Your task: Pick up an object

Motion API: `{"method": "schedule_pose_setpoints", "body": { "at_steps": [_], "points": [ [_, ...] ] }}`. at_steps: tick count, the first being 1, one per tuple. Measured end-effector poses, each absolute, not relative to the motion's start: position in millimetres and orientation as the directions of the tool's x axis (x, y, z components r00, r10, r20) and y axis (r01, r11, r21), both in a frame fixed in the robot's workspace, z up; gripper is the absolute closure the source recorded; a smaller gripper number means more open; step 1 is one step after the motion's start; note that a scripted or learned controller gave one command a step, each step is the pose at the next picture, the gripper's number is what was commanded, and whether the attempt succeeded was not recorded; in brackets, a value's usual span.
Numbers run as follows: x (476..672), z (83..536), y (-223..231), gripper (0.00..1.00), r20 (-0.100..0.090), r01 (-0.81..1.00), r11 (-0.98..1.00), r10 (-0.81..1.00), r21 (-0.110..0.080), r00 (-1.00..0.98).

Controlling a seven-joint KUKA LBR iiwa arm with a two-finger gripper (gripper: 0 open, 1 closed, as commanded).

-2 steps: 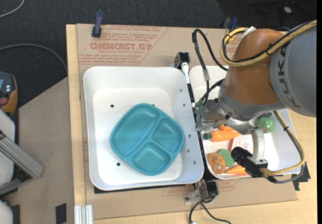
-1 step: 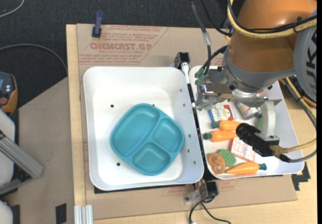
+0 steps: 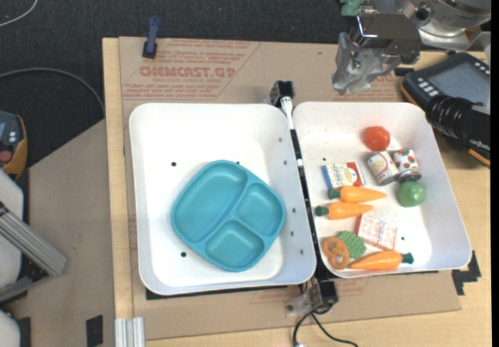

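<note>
- Above the far edge of the right bin [image 3: 448,182], near its far left corner: my gripper [image 3: 357,76], raised over the cardboard, nothing between its fingers. Whether they are spread or closed, I cannot tell; they blur into one grey mass.
- Right bin, far part: one tomato [image 3: 376,137].
- Right bin, middle: small blue-and-white box [image 3: 342,175]; two small cans [image 3: 393,165] touching each other; green ball [image 3: 411,194] by the right wall.
- Right bin, middle, toward the left wall: two carrots [image 3: 352,202] lying side by side.
- Right bin, near edge: pink-and-white packet [image 3: 376,231], pretzel [image 3: 336,251], third carrot [image 3: 376,261], and a small green piece beside the pretzel that I cannot identify.
- Left bin [image 3: 148,182]: one blue divided plate [image 3: 227,215], near the middle.
- Progress, as I judge it: nothing picked; choosing, descent, grasp and lift all remain.
- Obscured: my arm is cut off at the top right corner; labels on box, cans and packet are too small to read.
</note>
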State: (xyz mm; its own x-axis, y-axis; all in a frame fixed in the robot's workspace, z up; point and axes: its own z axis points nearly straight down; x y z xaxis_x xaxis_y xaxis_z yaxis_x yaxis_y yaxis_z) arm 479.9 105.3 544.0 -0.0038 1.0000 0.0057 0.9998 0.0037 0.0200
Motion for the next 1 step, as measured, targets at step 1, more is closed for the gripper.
{"method": "schedule_pose_setpoints", "body": {
  "at_steps": [1],
  "points": [
    [486.5,497.1,189.0,1.00,-0.001,1.000,0.009,1.000,-0.007,-0.009]
  ]
}}
